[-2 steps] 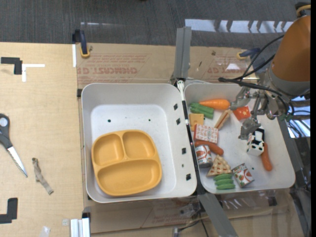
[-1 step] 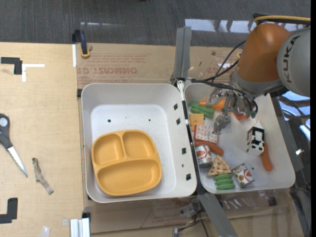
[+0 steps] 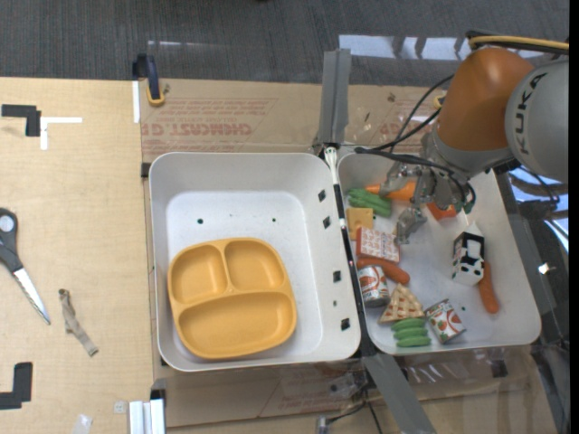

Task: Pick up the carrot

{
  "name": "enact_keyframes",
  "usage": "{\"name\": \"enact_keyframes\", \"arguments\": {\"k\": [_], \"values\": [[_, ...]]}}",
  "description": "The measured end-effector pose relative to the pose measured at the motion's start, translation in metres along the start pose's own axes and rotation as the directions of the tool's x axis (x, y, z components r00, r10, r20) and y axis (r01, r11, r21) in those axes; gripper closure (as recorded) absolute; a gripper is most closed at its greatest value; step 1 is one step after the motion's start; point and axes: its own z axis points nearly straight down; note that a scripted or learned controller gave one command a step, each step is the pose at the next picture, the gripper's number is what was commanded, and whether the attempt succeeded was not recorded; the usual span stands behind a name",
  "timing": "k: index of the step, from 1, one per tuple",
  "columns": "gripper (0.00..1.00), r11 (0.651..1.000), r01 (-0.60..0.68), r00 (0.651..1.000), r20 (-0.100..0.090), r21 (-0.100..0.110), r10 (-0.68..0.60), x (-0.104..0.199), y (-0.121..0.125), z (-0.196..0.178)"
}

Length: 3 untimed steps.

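Note:
An orange carrot-like piece (image 3: 398, 190) lies at the back of the right bin (image 3: 507, 242), touching a green toy (image 3: 371, 199) on its left. My gripper (image 3: 413, 217) hangs just in front of and to the right of that orange piece, low over the bin. The wrist hides part of a red-orange toy (image 3: 444, 211) behind it. A second slim orange stick (image 3: 488, 294) lies near the bin's right side, below a black-and-white cow figure (image 3: 468, 256). Nothing shows between the gripper's jaws.
The right bin also holds a yellow cheese block (image 3: 361, 219), a red-and-white packet (image 3: 375, 244), a red sausage (image 3: 391, 270), a can (image 3: 373, 285), a pizza slice (image 3: 401, 306), green peas (image 3: 411, 333) and a small carton (image 3: 444, 321). A yellow divided plate (image 3: 232, 297) sits in the left bin (image 3: 181, 188).

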Motion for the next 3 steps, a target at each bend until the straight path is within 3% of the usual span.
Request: {"name": "enact_keyframes", "arguments": {"k": [1,2,3], "values": [[1.00,1.000,0.002,1.000,0.012,0.003,-0.002,-0.003,0.000,-0.013],[1.00,0.978,0.209,0.978,-0.004,-0.003,-0.209,0.037,0.078,-0.095],[1.00,0.969,0.246,0.969,-0.003,-0.002,-0.246,-0.018,0.041,-0.171]]}}
